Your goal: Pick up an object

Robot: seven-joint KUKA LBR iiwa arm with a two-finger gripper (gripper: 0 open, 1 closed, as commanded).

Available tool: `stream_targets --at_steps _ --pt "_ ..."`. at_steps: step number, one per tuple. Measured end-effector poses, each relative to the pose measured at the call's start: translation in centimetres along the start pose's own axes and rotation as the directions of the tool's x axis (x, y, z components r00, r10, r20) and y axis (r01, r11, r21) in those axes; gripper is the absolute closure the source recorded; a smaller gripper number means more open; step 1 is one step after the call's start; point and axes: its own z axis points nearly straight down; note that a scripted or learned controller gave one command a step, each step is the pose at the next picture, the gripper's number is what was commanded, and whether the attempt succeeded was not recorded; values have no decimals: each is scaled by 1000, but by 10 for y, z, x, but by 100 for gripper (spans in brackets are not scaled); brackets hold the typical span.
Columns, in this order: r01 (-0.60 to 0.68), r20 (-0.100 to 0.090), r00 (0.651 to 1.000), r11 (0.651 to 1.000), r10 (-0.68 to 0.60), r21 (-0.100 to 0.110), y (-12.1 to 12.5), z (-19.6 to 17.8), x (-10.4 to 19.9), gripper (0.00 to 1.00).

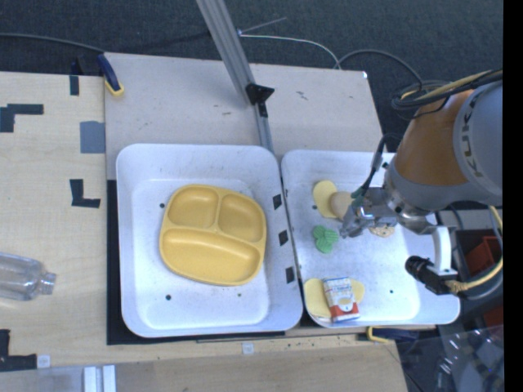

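Note:
In the right bin [384,296], my gripper [353,221] hangs low over the middle, just right of a small green object [325,239]. A pale yellow round piece [324,193] and a tan egg-shaped piece [339,205] lie touching each other just up-left of the gripper. A beige cookie-like item [381,230] peeks out at the gripper's right side. Near the bin's front edge a small red, white and yellow box [340,296] rests on a yellow flat piece [315,292]. Nothing shows between the fingers.
The left bin [139,243] holds a yellow divided plate [214,233]. A metal pole [227,39] slants in from the top above the bins' shared edge. A clear plastic bottle [24,276] lies on the bench at far left. Black cables run at the right.

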Motion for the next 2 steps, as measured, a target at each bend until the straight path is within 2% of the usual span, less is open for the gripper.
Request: stream_targets --at_steps 1,2 --pt "1 0 1000 1000 -1 -3 -1 -7 26 100" --pt "-3 1 1000 1000 3 -3 9 -7 7 100"
